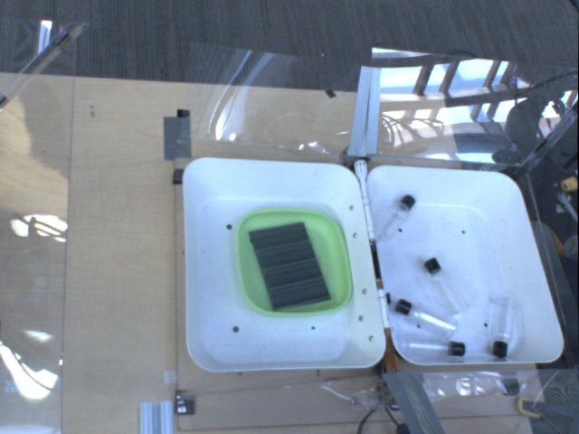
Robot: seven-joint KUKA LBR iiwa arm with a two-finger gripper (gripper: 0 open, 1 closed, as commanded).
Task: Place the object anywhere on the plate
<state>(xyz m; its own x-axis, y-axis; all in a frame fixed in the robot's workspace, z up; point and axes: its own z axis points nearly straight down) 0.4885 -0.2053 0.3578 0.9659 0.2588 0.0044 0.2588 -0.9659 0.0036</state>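
Green is what you spot first: the rounded square plate [336,269] sits in the left bin [206,242], a little right of its middle and near its right wall. On that plate lies the dark grey ribbed block [289,266], a flat rectangle turned slightly off square, with its long sides running from upper left to lower right. It rests wholly inside the plate's rim, with green showing on all four sides, so the object is already on the plate.

You cannot tell the state of the claw from this view.

Look to the right bin [516,242], which touches the left one along a shared edge. It holds five clear vials with black caps. One vial [398,213] lies near the upper left corner, tilted. Another vial [441,278] lies close to the middle. A third vial [418,314] is low by the left wall, with its cap toward that wall. Two more sit along the bottom edge: a lying vial [439,344] with its cap pointing right, and just beside it a vial [500,328] with its cap toward the near edge.

Both bins stand on the pale wooden surface [109,242]. A grey metal post [365,120] rises behind the seam between them, and a small dark bracket [177,136] sits off the left bin's upper left corner. Dark carpet [226,16] runs along the top.
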